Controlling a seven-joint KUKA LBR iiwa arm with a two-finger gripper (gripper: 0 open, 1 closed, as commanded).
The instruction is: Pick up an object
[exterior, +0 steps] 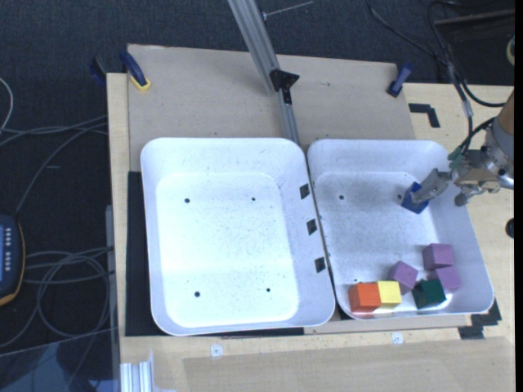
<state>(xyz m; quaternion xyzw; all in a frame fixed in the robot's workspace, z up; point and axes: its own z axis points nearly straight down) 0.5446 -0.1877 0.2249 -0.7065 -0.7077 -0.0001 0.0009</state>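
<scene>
My gripper (pixel 435 188) reaches in from the right over the upper right part of the right bin (pixel 359 158). A small blue block (pixel 415 199) sits right at its lower left tip, and whether it is gripped is not visible. In the bin's near right corner lie several blocks: an orange one (pixel 364 296), a yellow one (pixel 389 293), a dark green one (pixel 427 293) and three purple ones (pixel 404 272) (pixel 440 256) (pixel 449 278).
The left bin (pixel 155 219) lies beside the right one, with black clips (pixel 310 226) along the shared wall. A metal rail (pixel 260 43) slants down from the top to the bins' far junction. Blue clamps (pixel 399 80) hold the board's far corners.
</scene>
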